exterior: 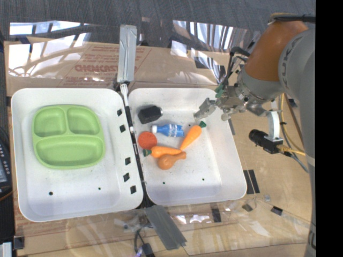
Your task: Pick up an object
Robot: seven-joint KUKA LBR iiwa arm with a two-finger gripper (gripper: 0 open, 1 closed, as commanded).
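Note:
The right bin (225, 165) holds several small things. A black block (149, 113) lies at the back left, with a small blue and white bottle (169, 130) on its side just in front of it. A red ball (148, 140) sits near the left wall. An orange carrot (192, 136) lies slanted at the middle, and an orange drumstick-shaped toy (168, 156) is in front of it. My gripper (215, 113) hangs over the bin's back right corner, just above and right of the carrot's green tip. It is open, with nothing between its fingers (204, 110).
The left bin (21, 143) bears a green divided plate (68, 136). A cardboard sheet (96, 63) lies behind both bins. The arm's wrist with its orange band (270, 47) and cables (268, 139) stands over the right bin's right rim.

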